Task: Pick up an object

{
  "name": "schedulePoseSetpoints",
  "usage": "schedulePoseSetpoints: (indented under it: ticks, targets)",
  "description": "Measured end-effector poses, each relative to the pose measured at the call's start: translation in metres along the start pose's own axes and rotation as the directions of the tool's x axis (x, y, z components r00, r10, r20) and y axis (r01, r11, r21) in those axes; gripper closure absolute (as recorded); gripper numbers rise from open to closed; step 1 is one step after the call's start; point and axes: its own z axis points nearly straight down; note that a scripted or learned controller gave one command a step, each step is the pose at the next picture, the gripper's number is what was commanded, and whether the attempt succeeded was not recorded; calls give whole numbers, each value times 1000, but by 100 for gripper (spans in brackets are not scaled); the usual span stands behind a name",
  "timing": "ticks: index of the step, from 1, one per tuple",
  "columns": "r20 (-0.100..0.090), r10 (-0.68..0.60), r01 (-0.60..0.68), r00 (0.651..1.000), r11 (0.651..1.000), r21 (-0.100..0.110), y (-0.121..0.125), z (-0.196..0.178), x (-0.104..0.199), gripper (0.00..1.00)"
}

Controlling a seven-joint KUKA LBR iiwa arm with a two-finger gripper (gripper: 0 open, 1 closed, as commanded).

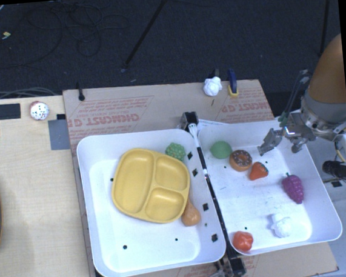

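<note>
The claw [281, 141] hangs with its fingers spread wide and nothing between them, over the right bin [327, 223]. The nearest object, a small orange-red strawberry [258, 170], lies just below-left of it; probably light, hard, slippery plastic, best pinched across its broad middle.

Robotics lab test bench. Evidence: two white bins [104, 245] on a sheet of printed cardboard [128, 112], a pale wood tabletop [27, 210], loose cables [22, 24] across dark carpet, toy plastic food, and an industrial arm [329, 83] at the right.
</note>
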Motion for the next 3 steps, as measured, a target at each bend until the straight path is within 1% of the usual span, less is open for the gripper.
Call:
schedulePoseSetpoints:
  ticks: [1, 2, 3]
  targets:
    - [-2, -4, 4, 1000, 1000, 3, 27, 113, 54, 0]
    - [0, 6, -6, 1000, 1000, 5, -39, 107, -18, 0]
    - [-4, -7, 7, 1000, 1000, -2, 8, 107, 76, 0]
